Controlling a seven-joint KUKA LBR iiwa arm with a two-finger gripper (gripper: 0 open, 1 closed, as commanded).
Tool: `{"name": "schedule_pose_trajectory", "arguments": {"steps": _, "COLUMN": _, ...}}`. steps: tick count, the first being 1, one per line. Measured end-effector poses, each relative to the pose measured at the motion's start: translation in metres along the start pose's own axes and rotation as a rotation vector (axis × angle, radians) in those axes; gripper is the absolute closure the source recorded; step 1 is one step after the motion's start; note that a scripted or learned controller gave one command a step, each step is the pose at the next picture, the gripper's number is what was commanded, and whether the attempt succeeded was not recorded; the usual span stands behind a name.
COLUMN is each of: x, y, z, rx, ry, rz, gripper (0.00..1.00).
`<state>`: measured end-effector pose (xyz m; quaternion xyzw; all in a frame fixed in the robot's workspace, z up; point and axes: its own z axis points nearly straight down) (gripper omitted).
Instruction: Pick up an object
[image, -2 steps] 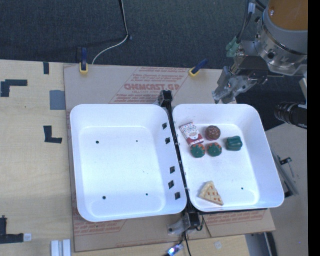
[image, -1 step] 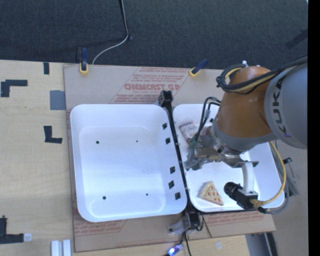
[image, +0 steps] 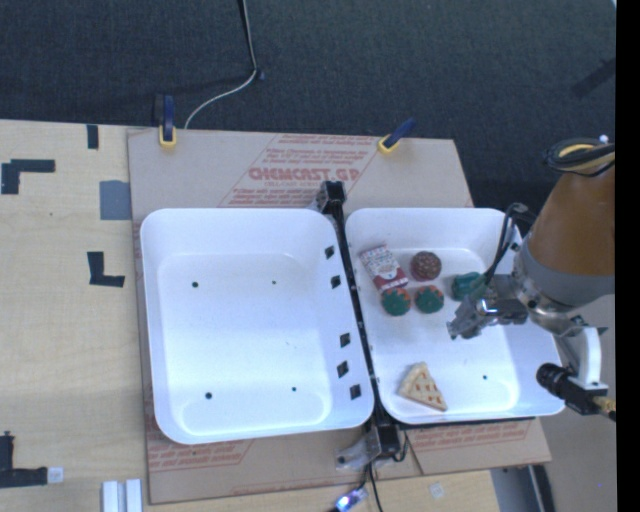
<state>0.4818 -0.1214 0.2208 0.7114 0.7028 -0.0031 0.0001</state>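
Objects for picking all sit in the right bin (image: 500, 225), grouped toward its far half. Nearest the end effector (image: 468, 322) is a small green piece (image: 466, 285), lying just beyond it toward the bin's far edge and close to the right wall. Further toward the divider between the bins lie two round green pieces (image: 429, 299) (image: 396, 302) side by side, with a dark brown round piece (image: 426, 265) just behind them and a red-and-white packet (image: 379, 263) nearest the divider, its long axis running roughly from far edge to near edge. Apart from this group, a tan wedge (image: 424, 387) lies near the bin's front edge, its point turned toward the far edge.

The end effector hangs over the right-hand middle of that bin, above bare floor, with nothing seen between its fingers; whether they stand apart or together cannot be told from this angle. The left bin (image: 160, 240) holds nothing to pick.

Judging by the layout, the small green piece would be the shortest reach, a short shift toward the far edge. Its closeness to the wall may crowd one finger.
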Motion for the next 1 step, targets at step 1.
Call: {"name": "schedule_pose_trajectory", "arguments": {"steps": 1, "x": 0.0362, "y": 0.0027, "z": -0.1579, "rx": -0.022, "ry": 0.003, "rz": -0.018, "gripper": 1.0}}
